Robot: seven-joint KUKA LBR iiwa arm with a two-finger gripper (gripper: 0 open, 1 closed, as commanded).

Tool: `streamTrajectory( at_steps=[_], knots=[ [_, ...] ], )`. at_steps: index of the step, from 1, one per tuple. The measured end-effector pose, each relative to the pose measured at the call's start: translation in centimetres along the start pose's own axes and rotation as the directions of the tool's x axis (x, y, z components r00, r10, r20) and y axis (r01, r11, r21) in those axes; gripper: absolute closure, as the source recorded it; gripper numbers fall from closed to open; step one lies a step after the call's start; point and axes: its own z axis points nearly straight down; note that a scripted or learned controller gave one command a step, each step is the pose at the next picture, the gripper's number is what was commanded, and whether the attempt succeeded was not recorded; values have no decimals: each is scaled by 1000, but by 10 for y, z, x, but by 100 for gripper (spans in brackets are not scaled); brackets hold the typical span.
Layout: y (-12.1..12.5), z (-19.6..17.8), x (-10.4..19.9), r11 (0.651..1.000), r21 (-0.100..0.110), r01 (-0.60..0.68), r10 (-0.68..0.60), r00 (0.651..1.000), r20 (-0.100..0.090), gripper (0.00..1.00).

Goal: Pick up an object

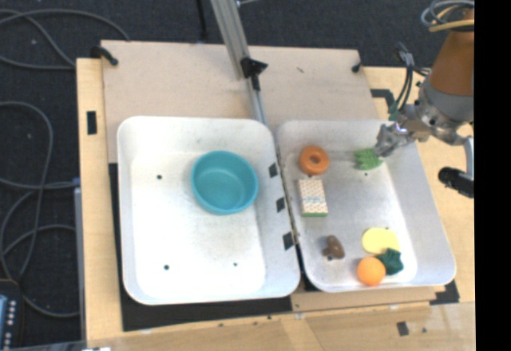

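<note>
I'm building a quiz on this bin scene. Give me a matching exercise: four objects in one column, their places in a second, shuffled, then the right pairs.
Objects:
1. teal bowl
2. orange ring
3. orange ball
4. small green object

Places:
A. right bin, near front edge
B. right bin, far left part, beside the divider
C. left bin, near its middle
D. right bin, far side, by the gripper

Pairs: 1-C, 2-B, 3-A, 4-D

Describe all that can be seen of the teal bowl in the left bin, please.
The teal bowl is round, one plain colour, and looks like smooth plastic. It stands upright with its opening up and nothing visible inside. It sits near the middle of the left bin, slightly toward the far side, touching only the bin floor.
</note>
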Motion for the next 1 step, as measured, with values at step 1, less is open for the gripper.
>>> streamTrajectory(
  at_steps=[1],
  knots=[
    [0,-44,-4,1000,1,1,-1,1000,0,100]
  ],
)
